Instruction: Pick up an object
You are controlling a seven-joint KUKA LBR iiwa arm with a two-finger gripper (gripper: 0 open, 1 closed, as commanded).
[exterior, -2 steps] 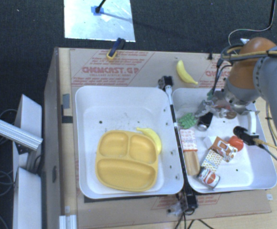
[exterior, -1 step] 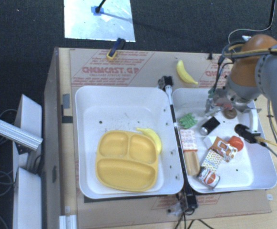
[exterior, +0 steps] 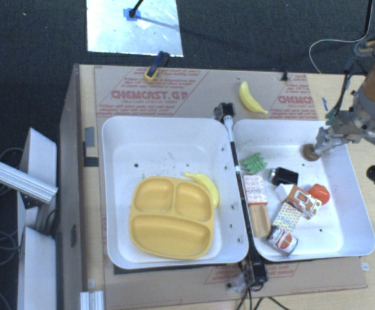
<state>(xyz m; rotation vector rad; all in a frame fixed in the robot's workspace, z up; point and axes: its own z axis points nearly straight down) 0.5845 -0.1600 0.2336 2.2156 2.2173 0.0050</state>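
Camera view, bench from above: we see a yellow plate (exterior: 170, 217) and a banana (exterior: 204, 186) in the left bin (exterior: 119, 173). In the right bin (exterior: 342, 228), a green piece (exterior: 254, 163), black block (exterior: 284, 175), carton (exterior: 301, 203), red ball (exterior: 320, 194) and can (exterior: 282, 241) lie below and left of the gripper (exterior: 321, 144), apart from it. A brown disc (exterior: 310, 152) sits just beside it. We cannot tell whether the gripper is spread or closed. The arm (exterior: 374, 102) is cut off at right.

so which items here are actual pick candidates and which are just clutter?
Pick candidates, right bin:
- green object
- black block
- red ball
- patterned box
- small can
- brown round piece by the gripper

Lying about:
- yellow tray in the left bin
- banana on the bench
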